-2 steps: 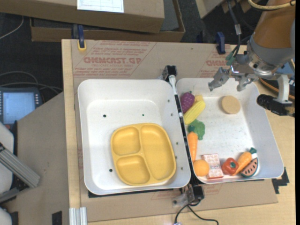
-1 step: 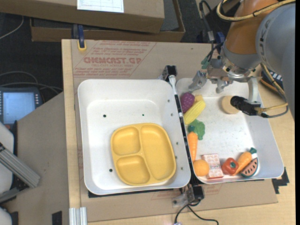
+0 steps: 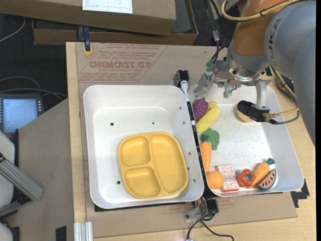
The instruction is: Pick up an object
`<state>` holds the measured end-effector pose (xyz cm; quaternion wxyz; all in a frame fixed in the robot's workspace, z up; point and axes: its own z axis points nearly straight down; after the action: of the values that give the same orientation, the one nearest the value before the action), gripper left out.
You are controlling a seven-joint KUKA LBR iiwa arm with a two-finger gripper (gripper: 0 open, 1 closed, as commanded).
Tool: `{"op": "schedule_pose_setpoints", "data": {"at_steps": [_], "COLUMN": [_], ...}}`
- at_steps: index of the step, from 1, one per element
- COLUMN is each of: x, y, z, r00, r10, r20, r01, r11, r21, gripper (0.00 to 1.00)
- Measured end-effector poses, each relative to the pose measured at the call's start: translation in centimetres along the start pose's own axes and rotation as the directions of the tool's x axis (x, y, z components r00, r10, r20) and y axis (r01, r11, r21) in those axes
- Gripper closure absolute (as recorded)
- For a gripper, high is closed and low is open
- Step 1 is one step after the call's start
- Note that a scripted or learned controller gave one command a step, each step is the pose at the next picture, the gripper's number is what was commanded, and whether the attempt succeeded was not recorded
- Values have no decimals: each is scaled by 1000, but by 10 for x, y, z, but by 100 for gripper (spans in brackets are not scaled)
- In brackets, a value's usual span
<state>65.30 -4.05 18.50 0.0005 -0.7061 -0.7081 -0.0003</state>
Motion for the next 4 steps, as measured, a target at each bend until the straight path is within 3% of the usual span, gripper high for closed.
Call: {"op": "schedule_pose_setpoints", "data": {"at_steps": [1, 2, 3, 4], "x": [-64, -53, -56, -51], "y": [13, -62, -99, -114], "z": [48, 96, 101, 101], "r00": [1000, 1000, 1000, 1000], "r10": [8, 5, 5, 4], "r20": [2, -1, -1, 0], "r01": [-8, -5, -5, -4], "r11": [1000, 1000, 1000, 1000], "r21": [2, 11, 6, 4], "gripper": [0, 0, 0, 0]}}
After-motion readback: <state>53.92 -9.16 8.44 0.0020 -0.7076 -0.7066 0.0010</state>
